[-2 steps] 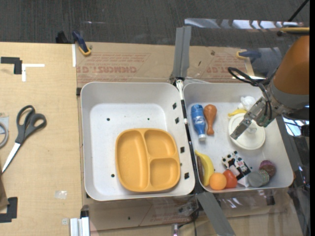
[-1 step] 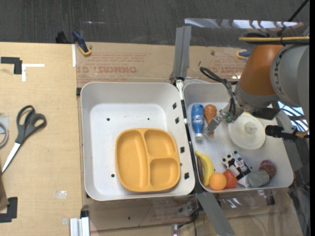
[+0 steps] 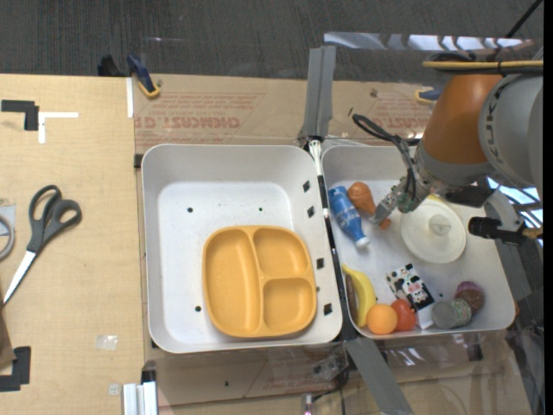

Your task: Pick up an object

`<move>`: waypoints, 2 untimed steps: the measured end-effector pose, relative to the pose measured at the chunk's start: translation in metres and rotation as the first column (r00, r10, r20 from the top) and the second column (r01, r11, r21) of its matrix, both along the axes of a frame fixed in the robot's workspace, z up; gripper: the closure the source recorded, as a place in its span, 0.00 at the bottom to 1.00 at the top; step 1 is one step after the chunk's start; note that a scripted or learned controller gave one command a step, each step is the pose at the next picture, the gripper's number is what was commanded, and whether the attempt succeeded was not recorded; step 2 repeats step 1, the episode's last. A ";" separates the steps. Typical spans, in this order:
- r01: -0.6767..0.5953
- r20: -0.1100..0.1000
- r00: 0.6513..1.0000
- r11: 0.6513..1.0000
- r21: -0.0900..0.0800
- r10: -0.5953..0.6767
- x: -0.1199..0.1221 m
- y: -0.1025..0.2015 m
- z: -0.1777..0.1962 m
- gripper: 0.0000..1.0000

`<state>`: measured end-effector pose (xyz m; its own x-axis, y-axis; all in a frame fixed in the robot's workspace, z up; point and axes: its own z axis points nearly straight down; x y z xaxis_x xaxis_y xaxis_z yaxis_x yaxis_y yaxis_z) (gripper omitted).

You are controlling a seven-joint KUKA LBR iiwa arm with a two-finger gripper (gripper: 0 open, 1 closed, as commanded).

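Gripper [image 3: 390, 207] low in R bin [image 3: 497, 271], beside blue bottle [image 3: 346, 215].

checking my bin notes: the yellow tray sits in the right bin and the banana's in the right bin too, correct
Not quite. The camera view shows the tray in the left bin, alone. The banana is indeed in the right bin.

blue plastic bottle [image 3: 346, 215]: lies on its side at the right bin's left wall, white cap toward the near edge.
orange carrot-like piece [image 3: 362, 197]: just right of the bottle's top end.
white round lid-like disc [image 3: 435, 231]: flat, mid-bin.
yellow banana [image 3: 362, 290]: curved, near the front left corner.
orange round fruit [image 3: 381, 319]: touching the banana's lower end.
black-and-white patterned block [image 3: 409, 285]: right of the banana.
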<state>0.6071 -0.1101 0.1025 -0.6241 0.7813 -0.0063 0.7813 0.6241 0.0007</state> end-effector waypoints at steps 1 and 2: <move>-0.031 -0.002 1.000 1.000 0.003 0.031 0.027 0.060 0.090 1.00; -0.031 -0.002 1.000 1.000 0.003 0.031 0.027 0.060 0.090 1.00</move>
